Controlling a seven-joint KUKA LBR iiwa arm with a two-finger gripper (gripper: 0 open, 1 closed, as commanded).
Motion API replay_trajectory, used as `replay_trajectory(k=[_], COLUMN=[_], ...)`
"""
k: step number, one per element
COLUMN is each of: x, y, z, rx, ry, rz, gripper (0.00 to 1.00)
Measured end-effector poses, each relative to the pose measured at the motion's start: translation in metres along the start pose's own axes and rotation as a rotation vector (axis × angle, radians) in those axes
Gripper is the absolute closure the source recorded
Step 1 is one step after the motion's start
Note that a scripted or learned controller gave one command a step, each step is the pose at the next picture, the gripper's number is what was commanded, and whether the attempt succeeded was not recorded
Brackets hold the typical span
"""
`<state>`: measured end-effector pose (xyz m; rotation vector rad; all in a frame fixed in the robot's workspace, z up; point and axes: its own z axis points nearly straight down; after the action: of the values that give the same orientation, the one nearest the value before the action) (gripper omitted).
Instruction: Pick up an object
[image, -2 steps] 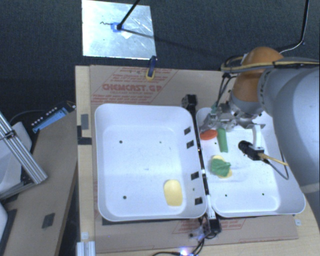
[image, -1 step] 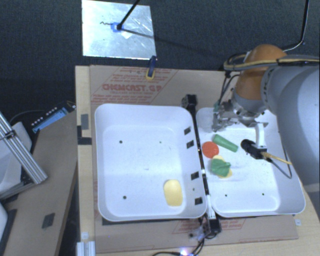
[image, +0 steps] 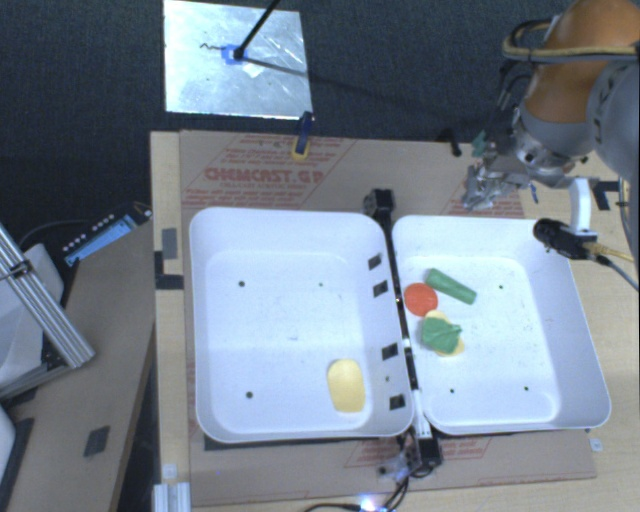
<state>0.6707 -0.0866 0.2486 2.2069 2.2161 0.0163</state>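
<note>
Camera view, metal pincer (image: 487, 188) above right bin's rim (image: 470, 222), grip state unclear, smooth yellow oval (image: 346, 385) in left bin (image: 260, 300).

Gripper (image: 484, 190) stands behind the right bin (image: 560, 330), over its back rim. Three objects (image: 437, 310) lie clustered in that bin, forward-left of the fingers, by the divider. One object (image: 346, 384) lies farther left, in the left bin (image: 260, 300), near its front.

Arm (image: 585, 60) cropped at top right

Dark carpet (image: 80, 120), tan bench (image: 110, 330)
</note>
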Motion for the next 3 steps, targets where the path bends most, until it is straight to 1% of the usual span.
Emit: replay_trajectory(k=[1, 2, 3], x=[0.026, 0.025, -0.014], y=[-0.011, -0.030, -0.064], z=[-0.145, -0.270, -0.289], rx=[0.000, -0.001, 0.013], ry=[0.002, 0.001, 0.002], rz=[-0.004, -0.002, 0.004], gripper=[1.00, 1.00, 1.00])
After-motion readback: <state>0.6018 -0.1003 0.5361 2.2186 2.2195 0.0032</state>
